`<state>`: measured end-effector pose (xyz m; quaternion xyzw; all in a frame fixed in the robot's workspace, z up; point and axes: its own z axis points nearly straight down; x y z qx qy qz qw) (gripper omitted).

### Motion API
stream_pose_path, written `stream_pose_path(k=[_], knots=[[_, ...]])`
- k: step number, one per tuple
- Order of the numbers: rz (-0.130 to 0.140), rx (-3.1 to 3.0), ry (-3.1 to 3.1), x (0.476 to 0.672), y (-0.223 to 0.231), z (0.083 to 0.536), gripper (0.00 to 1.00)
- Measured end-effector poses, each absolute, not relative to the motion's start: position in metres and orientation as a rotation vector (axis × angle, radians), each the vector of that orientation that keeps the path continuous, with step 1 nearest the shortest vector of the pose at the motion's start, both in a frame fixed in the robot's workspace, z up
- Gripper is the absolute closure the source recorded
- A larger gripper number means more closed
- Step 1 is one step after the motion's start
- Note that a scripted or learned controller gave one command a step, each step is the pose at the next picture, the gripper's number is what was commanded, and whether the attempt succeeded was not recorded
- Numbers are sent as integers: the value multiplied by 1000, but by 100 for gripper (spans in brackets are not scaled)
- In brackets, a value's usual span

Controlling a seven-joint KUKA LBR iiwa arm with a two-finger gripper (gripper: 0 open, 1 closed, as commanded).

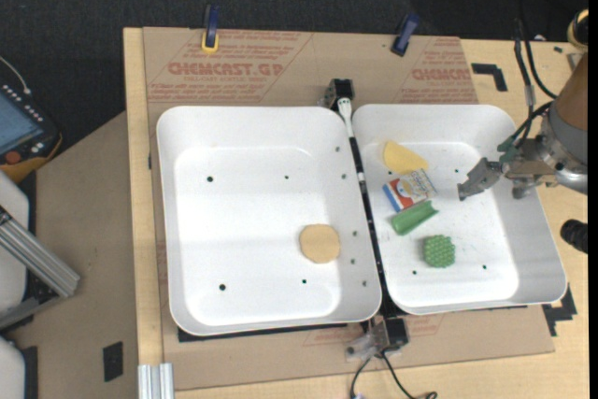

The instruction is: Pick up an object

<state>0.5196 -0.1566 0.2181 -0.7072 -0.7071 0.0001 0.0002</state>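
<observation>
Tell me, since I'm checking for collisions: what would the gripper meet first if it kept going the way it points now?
The gripper points left across the right white bin. Probably the small red, white and blue carton comes first, with the yellow wedge just above that line. Its height over them is unclear.

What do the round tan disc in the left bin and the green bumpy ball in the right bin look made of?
Round tan disc: probably wood or cork, matte and flat, no shine. Green bumpy ball: likely soft rubber or plastic, its surface studded with small nubs.

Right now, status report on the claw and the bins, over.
Claw over right bin, holding nothing. Yellow wedge, card, green stick, green ball nearby. Tan disc in left bin.
</observation>
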Motion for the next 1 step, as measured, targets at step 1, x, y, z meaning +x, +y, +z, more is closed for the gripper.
stream_pose_path(k=[1], knots=[[-1,-2210,-2227,602,-94,122,0]])
